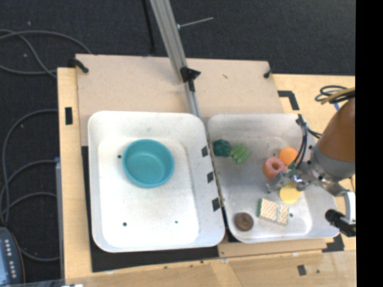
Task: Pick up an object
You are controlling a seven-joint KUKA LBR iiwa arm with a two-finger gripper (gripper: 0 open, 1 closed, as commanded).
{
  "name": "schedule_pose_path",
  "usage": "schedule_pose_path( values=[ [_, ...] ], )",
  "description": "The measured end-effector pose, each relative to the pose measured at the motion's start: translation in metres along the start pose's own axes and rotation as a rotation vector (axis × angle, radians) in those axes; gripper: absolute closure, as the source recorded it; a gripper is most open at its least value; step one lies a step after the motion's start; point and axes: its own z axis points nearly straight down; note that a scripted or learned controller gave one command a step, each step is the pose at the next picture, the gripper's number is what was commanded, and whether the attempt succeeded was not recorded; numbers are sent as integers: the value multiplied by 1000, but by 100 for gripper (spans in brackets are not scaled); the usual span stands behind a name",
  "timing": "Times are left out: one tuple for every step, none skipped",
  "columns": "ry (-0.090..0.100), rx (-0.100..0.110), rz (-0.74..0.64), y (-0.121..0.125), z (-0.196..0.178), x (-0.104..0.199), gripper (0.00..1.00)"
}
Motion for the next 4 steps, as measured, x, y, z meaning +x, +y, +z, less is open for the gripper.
schedule_pose_path(
  values=[
    [-3, -10, 5, 2, -14, -2, 100],
    [4, -2, 1, -1, -76, -9, 100],
    [5, -1, -5, 3, -120, -10, 100],
    [5, 0, -6, 6, -163, -13, 100]
  ],
)
